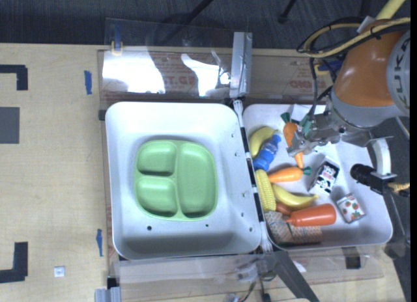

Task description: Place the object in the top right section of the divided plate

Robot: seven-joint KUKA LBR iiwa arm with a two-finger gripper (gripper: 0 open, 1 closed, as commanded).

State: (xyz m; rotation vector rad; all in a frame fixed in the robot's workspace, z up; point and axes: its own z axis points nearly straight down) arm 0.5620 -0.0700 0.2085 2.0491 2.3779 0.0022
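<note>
green divided plate [176, 178] in left bin [124, 138], end effector [305, 139] over toys

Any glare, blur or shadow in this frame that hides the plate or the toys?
Camera view: strong glare on the clear panel behind the left bin; green plate evenly lit and sharp; toys soft but legible; claw lost in clutter beneath the arm.

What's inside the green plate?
Nothing shows in the green divided plate; its sections look bare. It covers the left bin's floor beneath, so that part is hidden.
</note>
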